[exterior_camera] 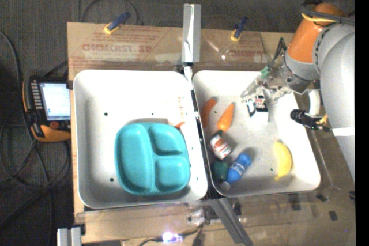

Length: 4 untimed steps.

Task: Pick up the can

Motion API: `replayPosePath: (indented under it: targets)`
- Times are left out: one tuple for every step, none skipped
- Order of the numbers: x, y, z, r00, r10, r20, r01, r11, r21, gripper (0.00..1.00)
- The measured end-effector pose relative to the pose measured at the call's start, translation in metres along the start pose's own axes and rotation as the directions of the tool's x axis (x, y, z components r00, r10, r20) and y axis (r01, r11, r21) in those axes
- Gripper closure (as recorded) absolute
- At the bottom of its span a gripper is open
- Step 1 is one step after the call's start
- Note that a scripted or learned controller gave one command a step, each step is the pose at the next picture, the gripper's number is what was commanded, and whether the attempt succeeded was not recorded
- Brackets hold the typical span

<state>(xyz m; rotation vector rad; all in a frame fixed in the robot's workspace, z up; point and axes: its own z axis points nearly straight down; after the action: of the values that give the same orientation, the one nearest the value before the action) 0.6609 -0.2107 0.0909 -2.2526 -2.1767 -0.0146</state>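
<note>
The can (pixel 220 146), small with a red and white label, lies tilted on the floor of the right bin (pixel 300 178), near its left wall. My gripper (pixel 258 100) hangs over the upper middle of that bin, well up and to the right of the can. Its fingers (pixel 251 103) spread open with nothing between them. The arm, with its orange band (pixel 304 38), comes in from the upper right.
Two carrots (pixel 226 116) (pixel 206 110) lie above the can. A blue bottle (pixel 238 166) and a dark green object (pixel 219 170) sit just below it. A banana (pixel 282 159) rests at the bin's right. The left bin (pixel 92 95) holds a teal divided plate (pixel 153 158).
</note>
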Motion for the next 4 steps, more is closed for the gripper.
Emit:
replayPosePath:
  targets:
    - [-0.005,0.0,-0.009,1.0,0.0,0.014,0.0,1.0,-0.006,1.0]
    - [0.008,0.008,-0.083,1.0,-0.014,0.015,0.014,1.0,0.0,1.0]
    - [0.055,0.006,-0.171,0.986,0.168,0.016,-0.168,0.986,0.0,1.0]
    - [0.069,0.005,-0.182,0.94,0.34,0.015,-0.34,0.94,-0.002,1.0]
